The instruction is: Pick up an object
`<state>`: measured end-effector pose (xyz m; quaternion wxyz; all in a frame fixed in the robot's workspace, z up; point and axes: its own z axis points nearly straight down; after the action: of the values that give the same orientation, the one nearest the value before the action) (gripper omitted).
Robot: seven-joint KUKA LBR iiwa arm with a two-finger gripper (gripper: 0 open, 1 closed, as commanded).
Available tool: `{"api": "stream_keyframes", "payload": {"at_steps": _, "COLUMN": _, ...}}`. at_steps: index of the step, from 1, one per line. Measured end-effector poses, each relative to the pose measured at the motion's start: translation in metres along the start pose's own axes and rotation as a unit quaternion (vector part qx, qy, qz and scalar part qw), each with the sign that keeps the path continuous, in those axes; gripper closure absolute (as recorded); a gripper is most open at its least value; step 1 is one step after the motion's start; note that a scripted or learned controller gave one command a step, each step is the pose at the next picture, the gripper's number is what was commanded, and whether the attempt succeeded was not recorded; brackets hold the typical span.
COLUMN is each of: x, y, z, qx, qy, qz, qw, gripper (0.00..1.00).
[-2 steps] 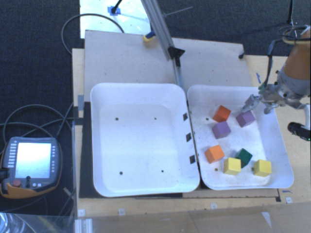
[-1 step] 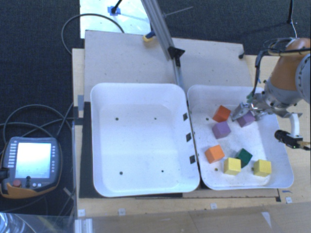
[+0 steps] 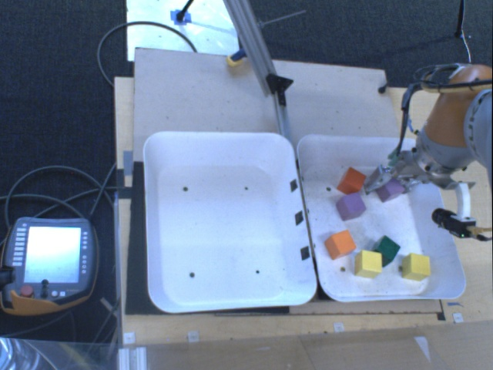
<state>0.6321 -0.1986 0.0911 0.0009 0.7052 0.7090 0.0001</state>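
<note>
The grey and orange arm (image 3: 461,126) is cut off by the frame's right edge, its upper links out of sight. The pincer (image 3: 387,182) sits low over the right bin (image 3: 454,284), too small to tell how its fingers stand; a pale purple block (image 3: 390,190) lies partly hidden beneath it. At lower left, the yellow teach pendant (image 3: 48,265) is clipped by the left edge. A metal pole (image 3: 248,33) runs off the top of the frame.
</note>
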Motion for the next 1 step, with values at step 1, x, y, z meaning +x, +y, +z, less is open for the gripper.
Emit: {"api": "stream_keyframes", "payload": {"at_steps": 1, "x": -0.0004, "y": 0.0011, "z": -0.0118, "qx": -0.002, "qy": -0.001, "qz": -0.001, "qw": 1.0000, "gripper": 1.00}}
